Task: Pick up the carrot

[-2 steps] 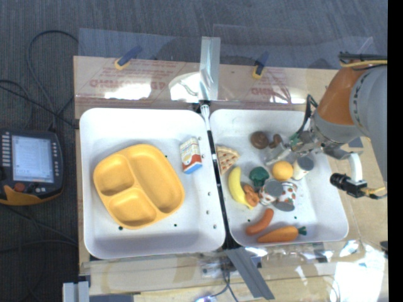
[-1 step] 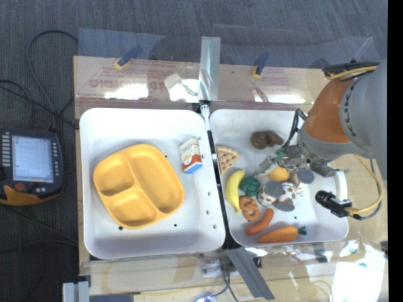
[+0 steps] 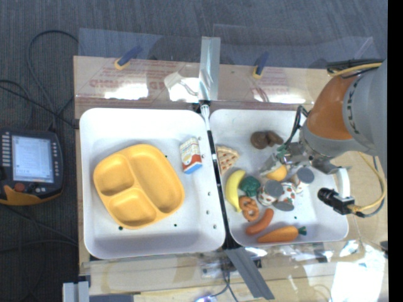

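Along the right white bin's (image 3: 327, 231) near wall, lying flat: long orange plastic carrot (image 3: 278, 234), green-tipped. Farther back, over mixed toy food: pincer (image 3: 284, 167), state impossible to tell.

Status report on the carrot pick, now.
Gripper low over the right bin's toy pile, grip state unclear. Carrot lying free at the bin's near edge, not held. Sausage touching it alongside.

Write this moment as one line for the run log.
gripper: above right bin middle, grasp unclear | carrot: lying near front wall, apart from gripper | status: not picked
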### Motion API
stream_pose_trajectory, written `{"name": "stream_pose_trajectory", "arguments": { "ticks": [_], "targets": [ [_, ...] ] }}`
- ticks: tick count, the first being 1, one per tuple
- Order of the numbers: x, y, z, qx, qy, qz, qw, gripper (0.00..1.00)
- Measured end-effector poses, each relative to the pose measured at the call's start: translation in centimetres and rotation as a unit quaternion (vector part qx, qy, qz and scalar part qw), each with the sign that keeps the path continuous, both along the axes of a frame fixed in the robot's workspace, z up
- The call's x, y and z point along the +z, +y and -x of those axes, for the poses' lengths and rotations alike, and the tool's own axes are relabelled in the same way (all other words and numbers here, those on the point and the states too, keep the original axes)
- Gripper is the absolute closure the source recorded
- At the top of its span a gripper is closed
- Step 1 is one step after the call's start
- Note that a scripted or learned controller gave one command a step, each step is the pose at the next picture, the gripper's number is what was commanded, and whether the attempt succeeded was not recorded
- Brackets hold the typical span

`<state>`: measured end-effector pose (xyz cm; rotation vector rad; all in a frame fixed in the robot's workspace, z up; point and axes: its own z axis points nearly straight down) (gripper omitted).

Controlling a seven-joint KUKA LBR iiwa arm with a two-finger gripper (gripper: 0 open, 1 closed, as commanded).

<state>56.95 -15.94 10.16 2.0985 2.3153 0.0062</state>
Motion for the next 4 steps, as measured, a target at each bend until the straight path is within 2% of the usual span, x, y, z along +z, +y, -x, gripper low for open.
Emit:
{"name": "stream_pose_trajectory", "arguments": {
  "ticks": [1, 2, 3, 4],
  "targets": [
    [8.5, 14.8, -2.8, -0.038, 0.005, -0.0059, 0.9993, 1.0],
    [8.1, 23.8, -2.0, 0.009, 0.009, -0.0042, 0.9999, 1.0],
    [18.5, 28.0, -9.9, -0.136, 0.006, -0.004, 0.9906, 1.0],
    [11.1, 28.8, -8.0, 0.016, 0.01, -0.002, 0.9998, 1.0]
  ]
}}
